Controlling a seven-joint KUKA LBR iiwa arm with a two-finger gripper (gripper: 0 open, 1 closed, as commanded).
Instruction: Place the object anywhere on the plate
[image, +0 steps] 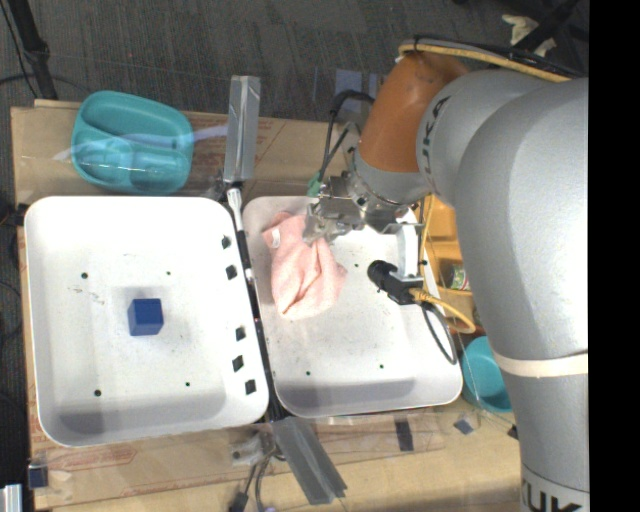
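Far to the left of the pincer and slightly beyond it, a teal tub lies on the bench outside the bins.

The left bin sits well left of the pincer. It holds one blue cube, lying flat on the floor of the bin, well apart from the pincer and nearer the camera.

The right bin lies directly beneath the pincer, which is positioned over the bin's far edge.

The pink cloth – the task's thing – is in the right bin, just below and slightly left of the pincer. Its upper end reaches the pincer, and its folds run away from that point toward the camera. One lobe spreads to the left.

Pincer state: cannot be told – the wrist and the cloth cover the tip.

The arm enters from the right of the pincer, with the orange band just above the wrist.

A teal vessel shows to the right of the pincer and nearer the camera, outside the right bin, partly hidden by the arm.
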